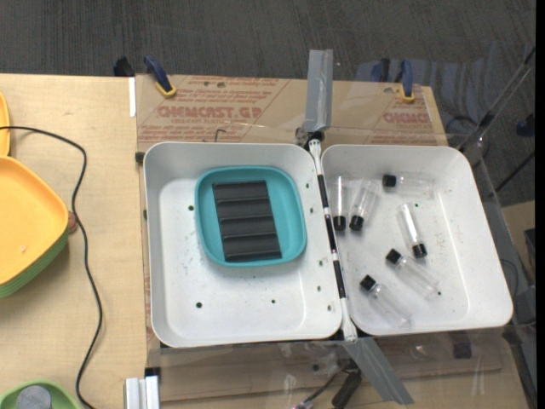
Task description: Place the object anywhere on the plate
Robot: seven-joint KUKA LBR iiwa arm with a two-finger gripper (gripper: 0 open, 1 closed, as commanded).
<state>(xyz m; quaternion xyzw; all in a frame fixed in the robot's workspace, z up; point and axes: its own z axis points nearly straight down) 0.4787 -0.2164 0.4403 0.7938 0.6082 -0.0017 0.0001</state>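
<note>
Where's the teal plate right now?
The teal plate sits in the left bin, toward its upper middle, with a dark ridged block lying on it. The clear vials are in the right bin.

Teal plate (251,216) in left bin (170,254); capped vials (410,228) in right bin (477,228).

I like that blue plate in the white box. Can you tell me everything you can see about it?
The plate is teal, squarish with rounded corners and a raised rim, and looks like smooth plastic. It lies flat in the left bin, toward the bin's back, touching the bin floor. A dark ribbed pad made of several bars sits in its middle. The small clear vials with black caps are all in the right bin, apart from it.
</note>
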